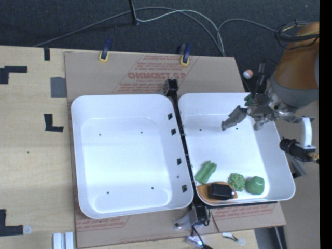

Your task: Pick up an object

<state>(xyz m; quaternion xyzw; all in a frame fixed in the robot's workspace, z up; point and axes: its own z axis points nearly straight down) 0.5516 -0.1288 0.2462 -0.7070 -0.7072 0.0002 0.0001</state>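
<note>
My gripper [228,123] hangs over the far side of the right bin [270,154], holding nothing; how wide it stands I cannot tell. Every candidate lies toward six o'clock along the near wall: one green pickle [206,171], its long axis running one to seven o'clock, one broccoli [236,181], one green pepper [255,185], one black block [220,191] on one wooden spoon [207,192]. Left bin [124,154]: nothing to lift.
</note>
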